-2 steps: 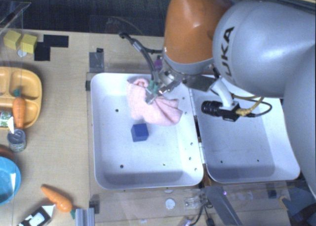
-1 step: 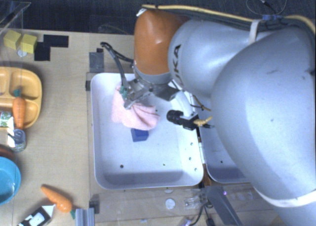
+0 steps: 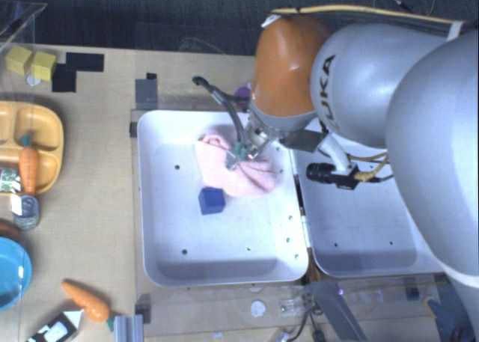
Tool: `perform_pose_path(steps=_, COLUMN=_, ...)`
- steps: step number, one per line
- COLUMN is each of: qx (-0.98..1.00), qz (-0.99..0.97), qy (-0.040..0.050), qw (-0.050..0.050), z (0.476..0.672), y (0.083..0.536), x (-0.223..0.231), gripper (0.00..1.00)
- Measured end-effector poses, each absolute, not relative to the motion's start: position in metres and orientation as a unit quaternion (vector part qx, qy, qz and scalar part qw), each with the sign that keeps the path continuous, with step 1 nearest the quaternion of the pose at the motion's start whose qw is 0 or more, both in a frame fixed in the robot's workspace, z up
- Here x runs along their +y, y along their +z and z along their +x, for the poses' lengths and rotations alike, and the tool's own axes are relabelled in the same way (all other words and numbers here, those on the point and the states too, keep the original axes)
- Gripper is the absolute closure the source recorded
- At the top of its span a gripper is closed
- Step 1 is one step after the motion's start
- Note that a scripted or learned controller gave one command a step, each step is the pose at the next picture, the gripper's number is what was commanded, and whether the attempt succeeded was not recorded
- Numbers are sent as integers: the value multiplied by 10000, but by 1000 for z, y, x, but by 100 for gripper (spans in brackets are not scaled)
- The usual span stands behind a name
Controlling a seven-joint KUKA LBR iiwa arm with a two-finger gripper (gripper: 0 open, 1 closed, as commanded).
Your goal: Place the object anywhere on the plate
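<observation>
Gripper [image 3: 241, 152] down on the pink plate [image 3: 238, 171] in left bin [image 3: 161, 183], fingertips blurred, grip state unreadable; blue block [image 3: 212, 200] lies just off plate's near-left edge.

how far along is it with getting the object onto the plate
Nothing looks done yet. The small blue block lies loose on the floor of the left white bin, beside the crumpled pink cloth. In hand: the gripper is down on the cloth's upper edge. Left: lifting an object out and setting it on the blue plate at the bench's left edge.
</observation>
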State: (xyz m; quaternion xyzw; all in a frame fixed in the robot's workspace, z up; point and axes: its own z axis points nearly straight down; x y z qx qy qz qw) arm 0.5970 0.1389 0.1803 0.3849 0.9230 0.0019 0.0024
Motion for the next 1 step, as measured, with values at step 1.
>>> perform_pose_path(steps=1, qx=9444, qz=3288, qy=24, qw=24, z=617, y=140, x=209, gripper=100)
